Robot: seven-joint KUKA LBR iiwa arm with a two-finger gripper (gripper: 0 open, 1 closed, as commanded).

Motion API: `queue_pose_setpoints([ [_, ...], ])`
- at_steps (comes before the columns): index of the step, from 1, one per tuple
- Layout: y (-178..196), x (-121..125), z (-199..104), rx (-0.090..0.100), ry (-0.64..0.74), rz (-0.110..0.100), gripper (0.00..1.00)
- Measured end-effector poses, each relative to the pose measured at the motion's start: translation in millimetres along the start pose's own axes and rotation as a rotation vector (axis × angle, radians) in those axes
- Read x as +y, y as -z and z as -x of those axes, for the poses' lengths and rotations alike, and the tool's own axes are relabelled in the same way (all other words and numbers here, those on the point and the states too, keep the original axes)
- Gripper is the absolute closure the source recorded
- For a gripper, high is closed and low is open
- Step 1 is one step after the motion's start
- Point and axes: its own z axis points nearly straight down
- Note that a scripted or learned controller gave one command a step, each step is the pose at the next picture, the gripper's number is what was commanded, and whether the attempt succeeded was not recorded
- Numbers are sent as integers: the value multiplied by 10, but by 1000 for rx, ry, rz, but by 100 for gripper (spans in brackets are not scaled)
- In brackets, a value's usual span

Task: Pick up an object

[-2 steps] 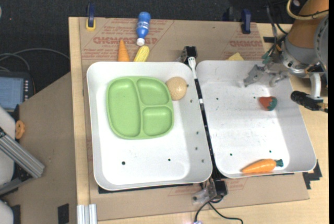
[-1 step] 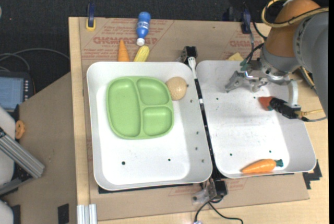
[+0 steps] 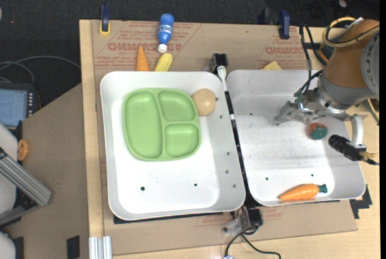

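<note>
In the right white bin (image 3: 265, 167) my gripper (image 3: 288, 113) hangs low over the upper middle of the bin floor, with nothing seen in it. A small red and green toy fruit (image 3: 316, 130) lies just to its right, below the wrist. An orange toy carrot (image 3: 300, 192) with a green tip rests near the bin's front edge. The left bin (image 3: 163, 191) holds a green divided plate (image 3: 161, 124) and a tan round object (image 3: 204, 101) at the plate's upper right corner.
Behind the left bin, on the cardboard, lie a blue and white bottle (image 3: 164, 31), a small orange piece (image 3: 142, 60) and a yellow piece (image 3: 163, 62). The arm's orange band (image 3: 350, 64) and cables crowd the right bin's far right side.
</note>
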Motion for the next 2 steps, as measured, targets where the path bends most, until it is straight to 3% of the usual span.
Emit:
queue_pose_setpoints([
  [1, 49, -399, 420, 9, 3, 5, 0],
  [2, 40, -387, 392, 8, 7, 4, 0],
])
